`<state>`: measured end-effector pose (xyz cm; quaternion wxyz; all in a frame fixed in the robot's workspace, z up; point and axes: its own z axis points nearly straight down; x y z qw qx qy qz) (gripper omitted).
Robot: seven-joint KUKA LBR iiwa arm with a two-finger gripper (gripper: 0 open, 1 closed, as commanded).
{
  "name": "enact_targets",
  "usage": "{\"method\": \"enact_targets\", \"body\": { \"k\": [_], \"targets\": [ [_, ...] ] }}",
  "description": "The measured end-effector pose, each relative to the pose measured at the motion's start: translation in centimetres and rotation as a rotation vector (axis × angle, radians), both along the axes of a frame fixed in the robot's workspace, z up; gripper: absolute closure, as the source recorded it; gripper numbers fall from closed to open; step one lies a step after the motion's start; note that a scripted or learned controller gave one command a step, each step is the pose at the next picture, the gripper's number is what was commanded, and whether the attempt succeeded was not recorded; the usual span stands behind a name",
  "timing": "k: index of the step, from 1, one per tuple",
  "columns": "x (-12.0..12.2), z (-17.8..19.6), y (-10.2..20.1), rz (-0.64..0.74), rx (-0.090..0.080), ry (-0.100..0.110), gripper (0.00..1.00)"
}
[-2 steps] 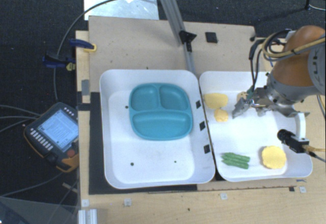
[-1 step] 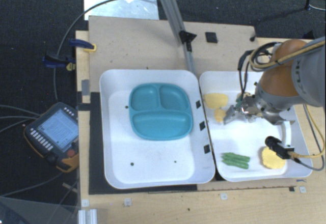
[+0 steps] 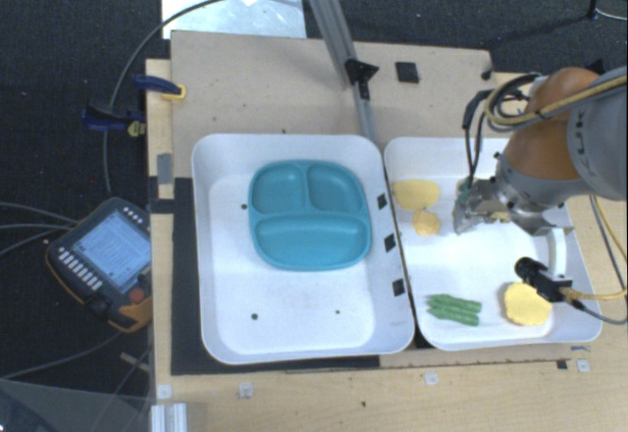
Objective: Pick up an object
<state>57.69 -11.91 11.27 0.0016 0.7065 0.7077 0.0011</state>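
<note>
A: Where is the gripper hanging?
B: Over the right bin, beside two yellow pieces; whether it's closed, nobody can tell.
A: Other objects?
B: Green beans are lying near the front.

The arm is cut off by the right edge, and its bulk hides the right bin's far corner.
</note>
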Motion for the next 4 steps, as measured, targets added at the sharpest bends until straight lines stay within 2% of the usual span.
{"method": "enact_targets", "body": {
  "k": [1,2,3,4],
  "targets": [
    [-0.4,6.2,0.2,0.002,0.000,-0.003,1.00],
    [-0.5,10.8,-0.4,0.002,-0.001,-0.003,1.00],
    [0.3,16.8,-1.0,0.003,-0.002,-0.005,1.00],
    [1.1,16.6,3.9,0.008,0.002,0.000,1.00]
  ]
}}
